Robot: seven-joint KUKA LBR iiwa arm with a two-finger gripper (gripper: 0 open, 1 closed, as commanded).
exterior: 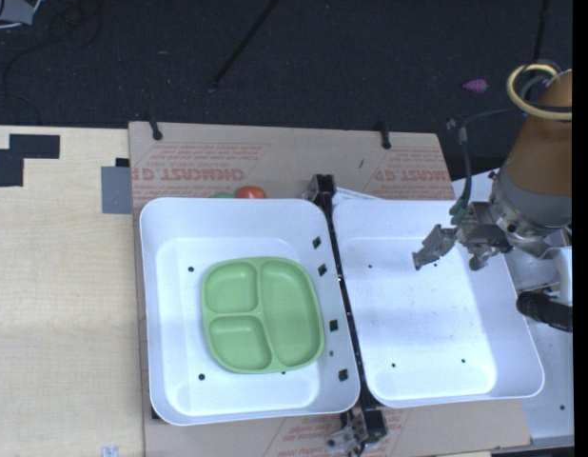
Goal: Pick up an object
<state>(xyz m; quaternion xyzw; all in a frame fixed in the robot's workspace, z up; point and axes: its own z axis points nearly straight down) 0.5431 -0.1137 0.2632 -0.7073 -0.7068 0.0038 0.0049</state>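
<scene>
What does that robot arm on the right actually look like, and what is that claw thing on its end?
The arm is a thick rounded tube, orange above and grey lower down, with a yellow cable loop at its top. Thin dark cables run along its side. At its end sits the gripper, a small grey and black metal claw with angular fingers.

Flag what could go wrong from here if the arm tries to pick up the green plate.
1. The gripper hangs over the right bin, while the green divided plate lies in the left bin; crossing over, it could clip the black divider between the two bins.
2. The plate lies flat and wide, so two fingers may find only its thin rim and slip off.
</scene>
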